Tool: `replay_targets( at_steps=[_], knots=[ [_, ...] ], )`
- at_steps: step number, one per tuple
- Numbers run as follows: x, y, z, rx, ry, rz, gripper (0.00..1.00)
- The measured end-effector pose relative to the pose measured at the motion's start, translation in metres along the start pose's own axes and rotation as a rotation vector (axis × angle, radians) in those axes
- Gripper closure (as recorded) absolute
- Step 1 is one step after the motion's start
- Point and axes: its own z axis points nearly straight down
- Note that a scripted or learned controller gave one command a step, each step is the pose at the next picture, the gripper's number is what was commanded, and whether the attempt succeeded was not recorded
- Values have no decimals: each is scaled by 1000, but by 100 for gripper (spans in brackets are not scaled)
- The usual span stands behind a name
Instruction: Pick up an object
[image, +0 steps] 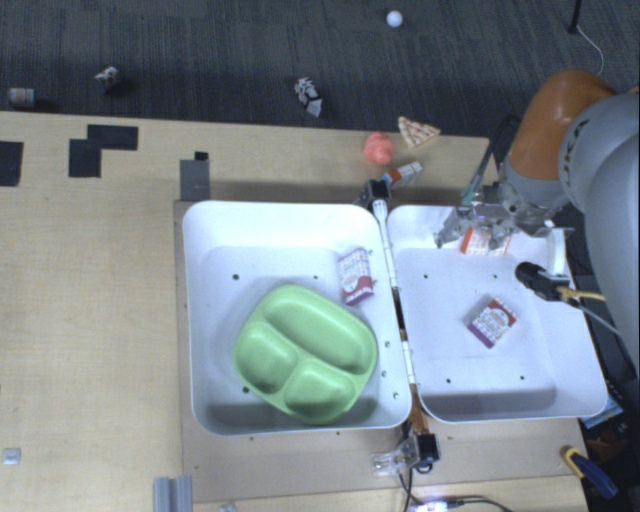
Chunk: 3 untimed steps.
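The hand (475, 228) hangs over the far end of the right bin (450, 390). Its grey metal parts run together against the white floor, so I cannot tell whether it is spread or pressed together. Directly under it sits a small orange and white thing (488, 241), mostly covered by the hand. Its shape is hard to make out, and I cannot tell whether the hand touches it. The arm's bulk cuts off the bin's far right corner.

Nearer the camera than the hand, well apart from it, a small packet (492, 322) lies flat on the same bin's floor. It is roughly square, turned at an angle, red-edged with a pale printed face.

To the view's left of the hand, across the wall between the bins, a second red and white packet (355, 275) lies in the left bin (215, 270). It sits just beyond a green divided plate (305, 350) that rests tilted in the near part.

Beyond the hand, on the tabletop (90, 330), lie a pink ball (378, 148) and a toy pizza slice (418, 131).
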Motion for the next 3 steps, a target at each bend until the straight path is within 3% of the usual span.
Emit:
replay_targets(
  at_steps=[1,2,3],
  knots=[
    [35,-41,33,2,1,0,0],
    [32,-128,31,-1,0,3,0],
    [9,-43,33,2,1,0,0]
  ],
)
